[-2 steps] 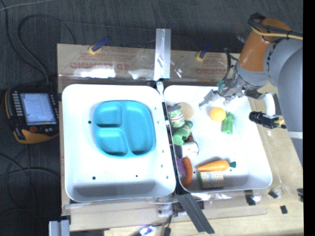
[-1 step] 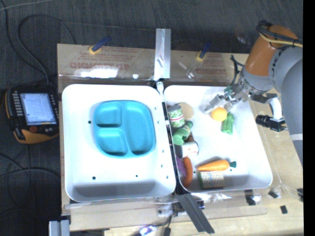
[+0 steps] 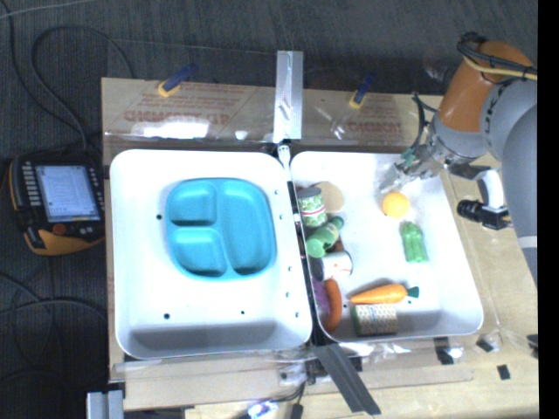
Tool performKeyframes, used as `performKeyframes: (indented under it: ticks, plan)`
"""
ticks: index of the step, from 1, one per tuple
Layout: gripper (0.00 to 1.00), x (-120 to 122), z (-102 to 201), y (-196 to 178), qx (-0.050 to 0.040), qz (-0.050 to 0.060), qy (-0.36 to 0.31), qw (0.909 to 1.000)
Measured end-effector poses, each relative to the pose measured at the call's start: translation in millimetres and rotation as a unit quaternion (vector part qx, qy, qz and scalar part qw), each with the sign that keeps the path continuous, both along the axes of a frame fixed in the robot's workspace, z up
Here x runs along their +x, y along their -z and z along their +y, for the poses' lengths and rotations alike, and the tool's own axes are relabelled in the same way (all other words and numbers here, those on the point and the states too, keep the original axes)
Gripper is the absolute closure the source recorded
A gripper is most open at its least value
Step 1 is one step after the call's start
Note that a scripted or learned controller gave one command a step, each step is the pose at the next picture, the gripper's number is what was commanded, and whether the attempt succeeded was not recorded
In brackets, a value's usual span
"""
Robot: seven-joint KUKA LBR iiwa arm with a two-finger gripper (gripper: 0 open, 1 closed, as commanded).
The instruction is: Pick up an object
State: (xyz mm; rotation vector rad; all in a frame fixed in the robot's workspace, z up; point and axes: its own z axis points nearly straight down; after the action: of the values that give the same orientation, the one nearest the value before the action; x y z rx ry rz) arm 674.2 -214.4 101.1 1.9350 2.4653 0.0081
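The yellow ball (image 3: 396, 204) is sitting in the upper middle of the right bin (image 3: 441, 308), alone on bare white floor, and it is the nearest thing to the claw (image 3: 409, 164), which is hovering just above and to the right of it near the bin's upper rim; whether the claw is wide or narrow I cannot tell, since it is blurring against the white wall. The ball is looking small, round and light, probably smooth plastic, so it is likely to roll or squirt out unless taken squarely across its middle. Just below it the green bottle (image 3: 414, 242) is lying on its side, apart from the ball, offering flatter sides for a grip. Lower still the carrot (image 3: 380, 293) is lying crosswise, touching a grey block (image 3: 376, 319) at the bin's lower edge. Along the bin's left wall a cluster of small toys (image 3: 321, 230) is crowding together, harder to reach cleanly. In the left bin (image 3: 140, 321) a blue divided tray (image 3: 220, 227) is resting. Both bins are sitting on the counter (image 3: 205, 107).
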Motion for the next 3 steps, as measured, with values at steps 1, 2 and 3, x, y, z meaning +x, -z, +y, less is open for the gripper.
performKeyframes:
  ticks: [1, 2, 3]
  plan:
    - [1.0, -5, 23, -95, -0.0024, 0.004, -0.058, 0.9983]
    - [0.0, -5, 24, -94, -0.0021, 0.004, -0.058, 0.9983]
    - [0.0, -7, 14, 8, 0.0002, 0.007, -0.095, 0.9954]
